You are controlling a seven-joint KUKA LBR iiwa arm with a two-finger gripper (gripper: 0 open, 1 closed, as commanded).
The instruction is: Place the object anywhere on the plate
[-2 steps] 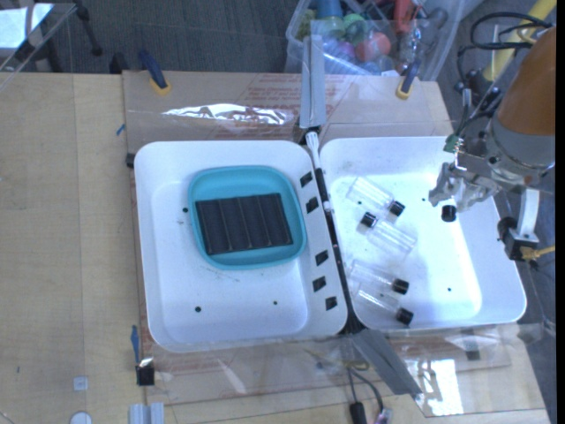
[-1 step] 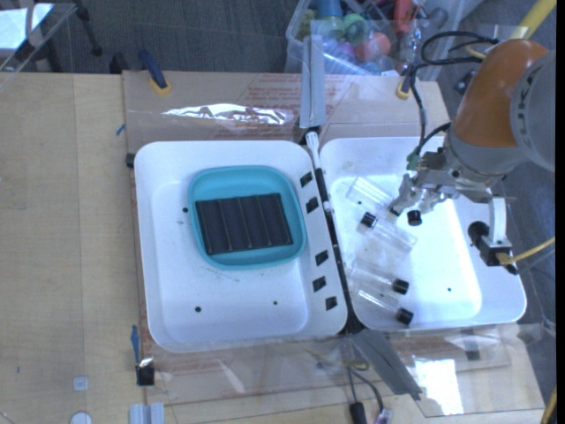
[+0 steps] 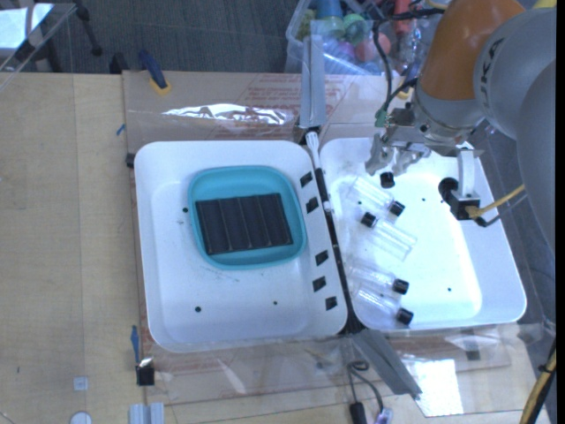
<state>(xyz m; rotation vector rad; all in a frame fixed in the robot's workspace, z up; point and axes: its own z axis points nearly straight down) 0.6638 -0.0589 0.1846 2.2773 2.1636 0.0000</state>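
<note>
A: How far along?

B: Nothing's placed yet. The plate [image 3: 205, 193] in the left bin [image 3: 159, 263] carries only a dark ridged tray [image 3: 243, 223].

A: And the objects?

B: Clear vials [image 3: 380, 290] with black caps all lie in the right bin [image 3: 494, 290].

A: The claw [image 3: 388, 168]?

B: Low over the right bin's far end, near a vial. Whether it's open or closed, I cannot tell.

1. Bright, even overhead light; the right bin [image 3: 459, 263] is washed nearly to pure white
2. Glare streaks the crinkled plastic film [image 3: 225, 113] behind the left bin [image 3: 163, 307]
3. Soft shadows edge the teal plate [image 3: 243, 215]
4. Slight overall softness; background clutter is blurred
</note>
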